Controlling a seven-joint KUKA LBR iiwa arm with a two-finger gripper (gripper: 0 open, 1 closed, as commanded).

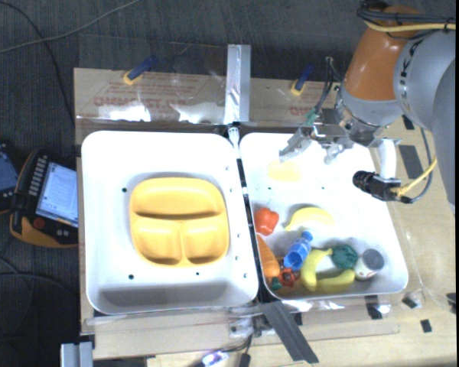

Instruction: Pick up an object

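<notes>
Two bins (92, 205): left of the divider, one yellow tray (180, 220); right, two bananas (307, 217) (one curved, pale), under the gripper (312, 147), jaws apart, empty.

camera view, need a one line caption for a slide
Open hand above the far end of the right bin; toys piled at its near end, a yellow tray in the left bin.

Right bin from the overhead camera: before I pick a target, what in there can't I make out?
- Small items under the blue plastic bottle, by the orange carrot-shaped toy: overlapped, too small to identify.
- Green toy: partly covered by the yellow plastic banana, shape unclear.
- Grey round object: too small to tell what it is.
- Pincer above the white right bin: its height over the floor can't be judged.
</notes>
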